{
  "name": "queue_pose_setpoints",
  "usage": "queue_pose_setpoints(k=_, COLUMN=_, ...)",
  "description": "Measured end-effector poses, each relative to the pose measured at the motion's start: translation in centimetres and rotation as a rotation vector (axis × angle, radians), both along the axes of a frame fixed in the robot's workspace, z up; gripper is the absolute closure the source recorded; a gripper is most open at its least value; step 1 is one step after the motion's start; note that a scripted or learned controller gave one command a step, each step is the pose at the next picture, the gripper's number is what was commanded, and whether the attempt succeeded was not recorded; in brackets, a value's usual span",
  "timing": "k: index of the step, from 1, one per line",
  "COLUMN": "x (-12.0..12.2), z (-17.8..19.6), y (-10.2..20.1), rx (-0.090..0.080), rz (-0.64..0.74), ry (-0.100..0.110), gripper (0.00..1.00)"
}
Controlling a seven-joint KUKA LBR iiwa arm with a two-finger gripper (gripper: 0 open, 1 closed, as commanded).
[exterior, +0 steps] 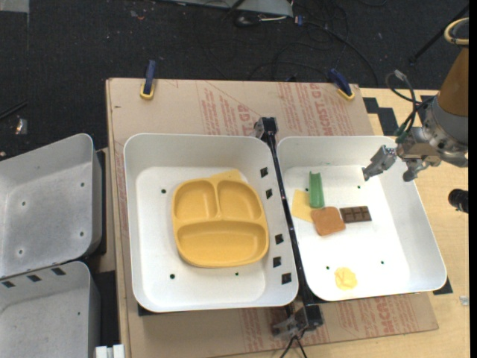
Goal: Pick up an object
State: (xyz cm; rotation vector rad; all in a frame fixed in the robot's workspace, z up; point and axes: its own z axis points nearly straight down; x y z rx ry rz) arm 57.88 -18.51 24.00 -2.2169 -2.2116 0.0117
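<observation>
In the right bin (417, 237) lie a green stick-shaped piece (317, 189), a pale yellow flat slice (301, 205), an orange-brown toast-like piece (328, 221), a dark brown chocolate bar (355, 215) and a small yellow lump (345, 277). My gripper (393, 165) hovers over the bin's upper right part, well right of and above the food pieces. Its two fingers are spread apart with nothing between them.
The left bin (141, 222) holds a yellow divided tray (220, 224). A black divider runs between the bins. Blue-yellow clamps (148, 80) hold the cardboard base at the back. White bin lids (45, 200) lie at the far left.
</observation>
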Motion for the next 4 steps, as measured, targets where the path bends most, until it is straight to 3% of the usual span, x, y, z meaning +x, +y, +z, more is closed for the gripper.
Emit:
queue_pose_setpoints(k=1, x=0.3, z=0.7, y=0.1, rx=-0.003, rz=0.003, ry=-0.013, gripper=0.00)
queue_pose_setpoints(k=3, x=0.9, z=-10.9, y=0.5, rx=-0.001, rz=0.002, ry=-0.010, gripper=0.00)
queue_pose_setpoints(k=4, x=0.9, z=-15.0, y=0.5, rx=-0.002, rz=0.002, ry=-0.012, gripper=0.00)
